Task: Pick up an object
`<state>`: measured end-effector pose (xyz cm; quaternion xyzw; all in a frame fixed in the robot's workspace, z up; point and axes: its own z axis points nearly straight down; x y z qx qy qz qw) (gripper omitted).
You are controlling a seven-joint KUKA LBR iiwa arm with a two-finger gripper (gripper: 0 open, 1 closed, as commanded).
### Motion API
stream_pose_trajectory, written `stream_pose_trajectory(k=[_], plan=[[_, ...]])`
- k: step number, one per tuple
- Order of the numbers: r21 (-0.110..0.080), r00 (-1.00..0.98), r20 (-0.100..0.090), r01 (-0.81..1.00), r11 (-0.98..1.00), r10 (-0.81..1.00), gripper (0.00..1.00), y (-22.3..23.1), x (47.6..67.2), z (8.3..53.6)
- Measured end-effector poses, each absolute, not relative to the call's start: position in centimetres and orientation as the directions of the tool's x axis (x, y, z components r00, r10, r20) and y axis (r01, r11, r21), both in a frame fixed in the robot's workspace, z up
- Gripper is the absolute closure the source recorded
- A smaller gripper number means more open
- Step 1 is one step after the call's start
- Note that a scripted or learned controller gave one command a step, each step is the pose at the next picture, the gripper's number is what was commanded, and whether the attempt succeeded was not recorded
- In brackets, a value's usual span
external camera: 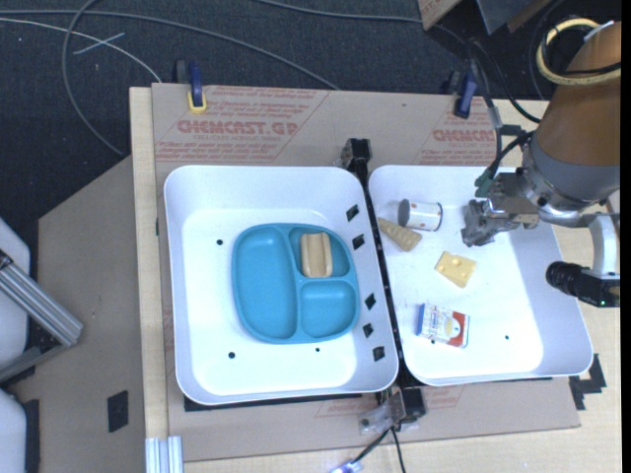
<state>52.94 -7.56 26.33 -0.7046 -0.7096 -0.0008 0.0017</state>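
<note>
Several loose things lie in the right bin, any of which could be picked: a yellow cheese wedge near the middle of the bin, a small white and silver can lying on its side toward the bin's upper left, a tan wedge-shaped piece just below the can and close to the divider between the bins, and a small flat packet printed in blue, white and red lower down, below the cheese. The gripper hangs over the upper part of this bin, to the right of the can and above the cheese wedge, apart from both; nothing is seen between its fingers, and whether they stand open or closed cannot be told from this angle. The arm, grey with an orange section, comes in from the right above the bin's upper right corner. In the left bin sits a blue divided plate with three compartments, and a tan bread-like piece lies in its upper right compartment. Both bins rest on a brown board with red lettering, held at its far edge by a blue clamp.
</note>
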Motion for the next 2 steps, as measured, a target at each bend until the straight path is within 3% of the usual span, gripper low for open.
stream_pose_trajectory(k=[2], plan=[[-0.005, -0.006, 0.003, 1.000, 0.006, 1.000, 1.00, 3.5, 52.8, 22.5]])
